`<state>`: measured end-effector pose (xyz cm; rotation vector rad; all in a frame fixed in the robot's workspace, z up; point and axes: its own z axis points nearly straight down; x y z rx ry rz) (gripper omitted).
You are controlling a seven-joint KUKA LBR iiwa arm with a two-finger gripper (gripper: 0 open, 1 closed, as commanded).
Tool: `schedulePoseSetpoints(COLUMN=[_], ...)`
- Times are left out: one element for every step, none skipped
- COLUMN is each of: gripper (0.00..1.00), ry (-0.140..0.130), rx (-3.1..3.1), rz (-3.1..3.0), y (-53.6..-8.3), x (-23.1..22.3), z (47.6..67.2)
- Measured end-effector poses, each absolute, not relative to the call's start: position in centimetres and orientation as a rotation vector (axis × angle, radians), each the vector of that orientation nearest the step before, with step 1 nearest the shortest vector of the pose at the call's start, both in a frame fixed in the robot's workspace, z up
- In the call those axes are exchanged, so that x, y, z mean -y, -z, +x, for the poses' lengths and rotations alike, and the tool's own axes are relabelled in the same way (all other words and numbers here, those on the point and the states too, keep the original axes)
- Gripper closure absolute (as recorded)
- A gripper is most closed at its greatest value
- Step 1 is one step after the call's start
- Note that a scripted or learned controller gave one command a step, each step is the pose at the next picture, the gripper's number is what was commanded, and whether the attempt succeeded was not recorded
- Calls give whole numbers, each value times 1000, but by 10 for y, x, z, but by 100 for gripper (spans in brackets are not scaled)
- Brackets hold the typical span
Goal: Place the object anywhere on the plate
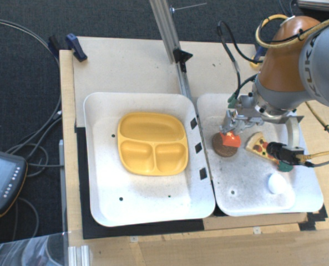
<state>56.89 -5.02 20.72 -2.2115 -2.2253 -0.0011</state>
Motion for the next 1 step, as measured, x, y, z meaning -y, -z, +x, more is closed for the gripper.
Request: schedulePoseSetpoints(gripper=[100], ry=[5], rx=[2229], rz=[-2213], y=[-219], x=[0], z=[574])
